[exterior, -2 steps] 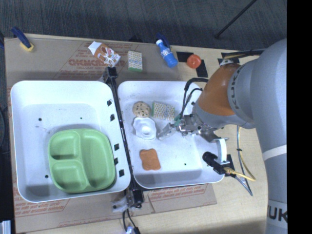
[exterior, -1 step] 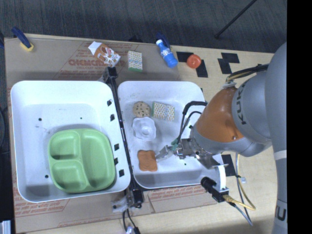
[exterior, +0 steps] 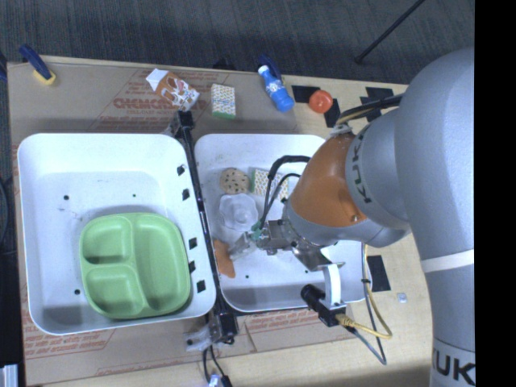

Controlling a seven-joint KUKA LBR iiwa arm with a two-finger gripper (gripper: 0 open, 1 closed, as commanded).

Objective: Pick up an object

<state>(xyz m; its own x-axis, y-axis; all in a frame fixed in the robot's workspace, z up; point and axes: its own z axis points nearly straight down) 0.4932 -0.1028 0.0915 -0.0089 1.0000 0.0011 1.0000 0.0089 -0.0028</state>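
Item: clear plastic cup (exterior: 239, 213), just left of the end effector (exterior: 260, 236), in the right bin (exterior: 242, 297). Likely light, thin-walled, slippery, crushable; best pinched gently across its rim. End effector state: cannot tell.

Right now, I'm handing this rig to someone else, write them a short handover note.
Gripper: low in the right bin, by the clear plastic cup; whether it grips anything cannot be told.
Right bin also holds an orange piece at the left wall, a spotted cookie and a patterned packet.
Left bin: green divided tray.
Done: arm is down among the objects.
Left: confirm a grasp and lift.
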